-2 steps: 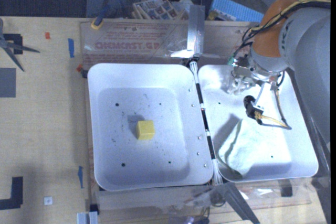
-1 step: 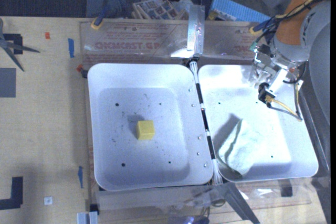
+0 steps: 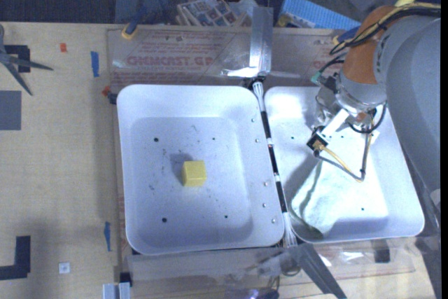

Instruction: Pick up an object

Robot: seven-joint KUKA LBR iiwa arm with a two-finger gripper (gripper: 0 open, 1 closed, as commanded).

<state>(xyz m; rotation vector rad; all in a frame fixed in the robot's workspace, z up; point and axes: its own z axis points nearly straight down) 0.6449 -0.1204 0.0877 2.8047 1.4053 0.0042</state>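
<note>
A small yellow block [image 3: 194,173] lies near the middle of the left bin [image 3: 140,108], alone on the white floor. My gripper [image 3: 338,110] hangs over the upper middle of the right bin [image 3: 399,213], below the orange wrist band, far to the right of the block. Nothing is visibly held by it. A pale greenish-white soft thing [image 3: 316,201] lies in the right bin's near left corner, below and a little left of the gripper.
The grey arm [image 3: 413,59] covers the right bin's far right side. A ridge [image 3: 271,157] divides the two bins. Wooden bench [image 3: 56,150] stretches to the left, with clutter beyond the bins' far edge.
</note>
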